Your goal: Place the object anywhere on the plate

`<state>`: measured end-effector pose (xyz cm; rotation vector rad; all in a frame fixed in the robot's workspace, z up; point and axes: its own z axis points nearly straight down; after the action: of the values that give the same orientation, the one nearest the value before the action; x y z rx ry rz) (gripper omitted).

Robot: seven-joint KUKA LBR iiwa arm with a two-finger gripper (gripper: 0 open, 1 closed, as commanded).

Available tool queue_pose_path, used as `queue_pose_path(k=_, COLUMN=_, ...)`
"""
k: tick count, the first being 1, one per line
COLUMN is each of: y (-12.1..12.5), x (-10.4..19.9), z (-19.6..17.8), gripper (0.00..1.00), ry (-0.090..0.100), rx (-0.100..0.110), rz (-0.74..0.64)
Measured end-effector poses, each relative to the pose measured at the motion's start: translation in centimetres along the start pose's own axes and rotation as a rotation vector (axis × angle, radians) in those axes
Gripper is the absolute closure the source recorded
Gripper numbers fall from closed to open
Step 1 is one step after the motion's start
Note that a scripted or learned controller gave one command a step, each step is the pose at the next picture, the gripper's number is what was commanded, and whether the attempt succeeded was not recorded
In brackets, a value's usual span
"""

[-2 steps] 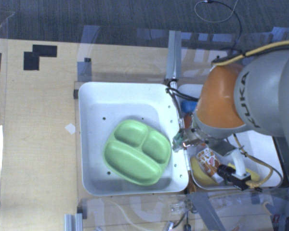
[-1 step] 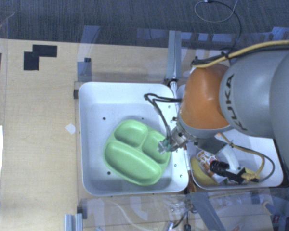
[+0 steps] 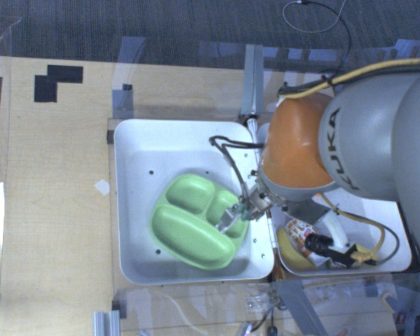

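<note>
Plate (image 3: 192, 222), green with sections, lies in the left bin (image 3: 136, 187), and the end effector (image 3: 236, 214) sits low over its right edge. I cannot tell what state the end effector is in, or if it holds anything. Something yellow (image 3: 294, 247) lies in the right bin (image 3: 399, 257), off to the end effector's right. I think that may be the object. So the job looks undone.

Slanted overhead view of both bins (image 3: 126, 187)
</note>
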<state>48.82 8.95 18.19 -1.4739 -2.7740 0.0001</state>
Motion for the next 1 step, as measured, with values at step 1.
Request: queue_pose_path(k=1, y=5.51, x=5.85, z=9.02, gripper=0.0, ry=-0.007, rx=-0.013, rz=-0.104)
